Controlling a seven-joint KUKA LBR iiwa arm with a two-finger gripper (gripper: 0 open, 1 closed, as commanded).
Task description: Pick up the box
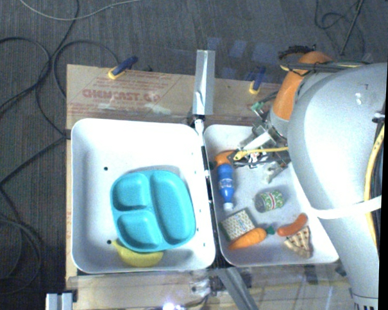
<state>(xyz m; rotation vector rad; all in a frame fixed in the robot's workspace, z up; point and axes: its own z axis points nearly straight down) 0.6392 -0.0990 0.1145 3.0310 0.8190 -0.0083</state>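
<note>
The gripper hung over the far end of the right bin, low among the clutter there; how it was set, and whether it had anything in it, could not be told from this view. The box, a small patterned carton, lay well apart from the gripper, nearer the camera and a little left of it, at the bin's near end.

The risk, as I judged it, was a grab at the wrong thing. A bottle with a blue cap lay between the gripper and the box, and a small round tin sat just below the gripper. A carrot touched the box's near edge, so a descent slightly off could catch the carrot or push the box against the bin wall. The box also lay flat and tilted, which would likely leave little for a clean pinch.
</note>
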